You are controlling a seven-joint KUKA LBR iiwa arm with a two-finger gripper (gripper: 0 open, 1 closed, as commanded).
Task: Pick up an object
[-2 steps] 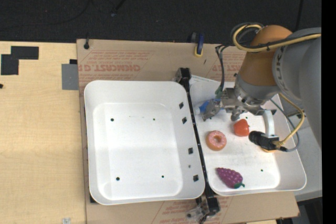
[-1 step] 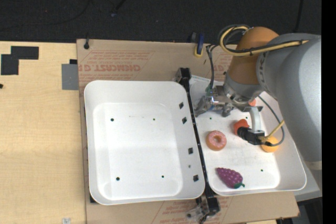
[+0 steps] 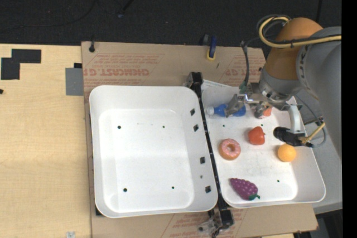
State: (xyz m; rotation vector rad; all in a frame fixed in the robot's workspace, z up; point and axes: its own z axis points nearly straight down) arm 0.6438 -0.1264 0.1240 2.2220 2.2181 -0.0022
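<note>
The left bin (image 3: 111, 120) sits well off to the pincer's left. In the right bin (image 3: 312, 189), a blue bottle (image 3: 230, 110) lies just left of the pincer (image 3: 254, 101), seemingly touching it. Below lie a pink doughnut (image 3: 229, 149) and, further down, purple grapes (image 3: 244, 188). A red fruit (image 3: 256, 135) rests directly below the pincer, an orange (image 3: 286, 153) down to its right. The grey arm (image 3: 318, 58) bends in from the right, orange band up, wrist dipped into the bin's far edge. Whether the pincer is spread or pressed together, I cannot tell.
</note>
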